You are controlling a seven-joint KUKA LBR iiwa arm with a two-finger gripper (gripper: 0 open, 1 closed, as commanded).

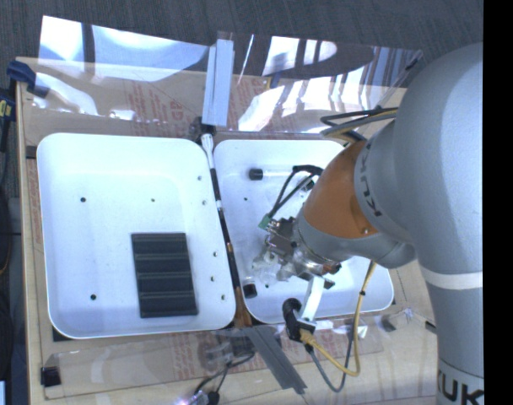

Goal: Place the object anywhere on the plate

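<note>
Camera view: gripper [278, 260] hangs low over the right bin [358, 298], arm above it.
Gripper state: cannot tell, wrist hides it.
Object: likely the small dark piece [255, 174] near the right bin's back wall, well apart from the gripper.
Handling: looks light, stiff, small; may roll. Grasp it across the middle.
Plate: dark ribbed slab [164, 274] in the left bin [62, 226].

We see a wooden bench [113, 357] on dark grey carpet [240, 7], clear glare-streaked panels [121, 45] along its far edge, blue clamp [22, 74] far-left.
</note>
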